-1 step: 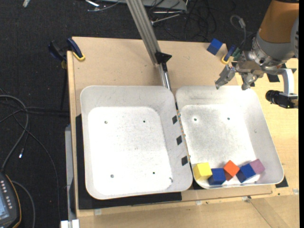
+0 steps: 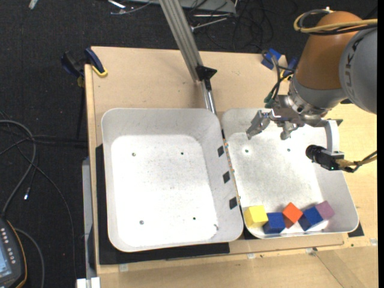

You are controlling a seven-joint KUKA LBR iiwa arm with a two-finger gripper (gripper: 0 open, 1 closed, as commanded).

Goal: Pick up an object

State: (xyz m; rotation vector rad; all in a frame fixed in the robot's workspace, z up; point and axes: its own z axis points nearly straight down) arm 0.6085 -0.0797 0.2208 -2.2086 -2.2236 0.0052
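Note:
Several small blocks lie along the near edge of the right bin (image 2: 336, 188): a yellow block (image 2: 255, 215), a blue block (image 2: 275, 222), an orange block (image 2: 292, 213), another blue block (image 2: 311, 218) and a purple block (image 2: 324, 209). My gripper (image 2: 272, 129) hangs over the far end of that bin, well away from the blocks. Its two fingers are spread apart with nothing between them.
The left bin (image 2: 117, 128) stands beside the right one, with black clips along their shared wall. A slanted metal pole (image 2: 183, 32) rises behind the bins. A small black unit on a cable (image 2: 321, 156) hangs by the arm's wrist over the right bin.

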